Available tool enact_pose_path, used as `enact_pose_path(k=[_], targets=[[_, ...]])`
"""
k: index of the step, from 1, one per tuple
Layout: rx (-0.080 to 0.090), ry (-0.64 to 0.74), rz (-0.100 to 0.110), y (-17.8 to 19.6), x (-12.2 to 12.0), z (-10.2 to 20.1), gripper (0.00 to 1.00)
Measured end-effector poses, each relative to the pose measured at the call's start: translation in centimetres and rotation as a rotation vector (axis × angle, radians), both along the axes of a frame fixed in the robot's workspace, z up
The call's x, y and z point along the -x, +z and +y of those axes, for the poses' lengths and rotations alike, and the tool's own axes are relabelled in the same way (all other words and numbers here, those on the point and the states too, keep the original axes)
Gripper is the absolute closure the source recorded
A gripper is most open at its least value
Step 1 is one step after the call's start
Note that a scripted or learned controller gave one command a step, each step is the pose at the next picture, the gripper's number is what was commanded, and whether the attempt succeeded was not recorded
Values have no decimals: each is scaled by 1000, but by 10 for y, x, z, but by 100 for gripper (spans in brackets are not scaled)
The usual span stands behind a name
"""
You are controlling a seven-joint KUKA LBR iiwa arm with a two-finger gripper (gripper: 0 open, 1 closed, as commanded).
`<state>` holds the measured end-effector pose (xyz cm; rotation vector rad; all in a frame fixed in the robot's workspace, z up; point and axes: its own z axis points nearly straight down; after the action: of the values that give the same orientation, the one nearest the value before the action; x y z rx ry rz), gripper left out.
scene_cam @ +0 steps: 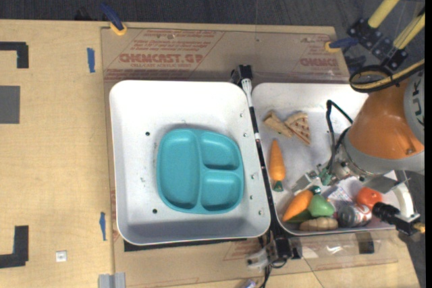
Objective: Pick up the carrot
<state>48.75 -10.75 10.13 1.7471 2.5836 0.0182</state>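
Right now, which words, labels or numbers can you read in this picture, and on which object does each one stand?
"CHEMCAST GP": red print, repeated and seen upside down, on the brown paper-covered sheet under the two bins; only the large line reads, and the last letters are uncertain.
Smaller red lines above it: too blurred to read.
Partial red print at the sheet's right end: cut off, likely the same brand.

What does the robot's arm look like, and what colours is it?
The arm is mostly grey, with a big rounded orange band just above the wrist. A thin black cable loops beside it. Below the band the wrist narrows to a grey metal gripper, small and shiny, with a few green bits on it.
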Motion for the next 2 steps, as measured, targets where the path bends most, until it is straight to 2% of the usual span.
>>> enact_pose_path(k=[1, 2], targets=[[-3, -77, 13, -11, 4, 8, 0], [-11, -411, 8, -12, 3, -1, 0]])
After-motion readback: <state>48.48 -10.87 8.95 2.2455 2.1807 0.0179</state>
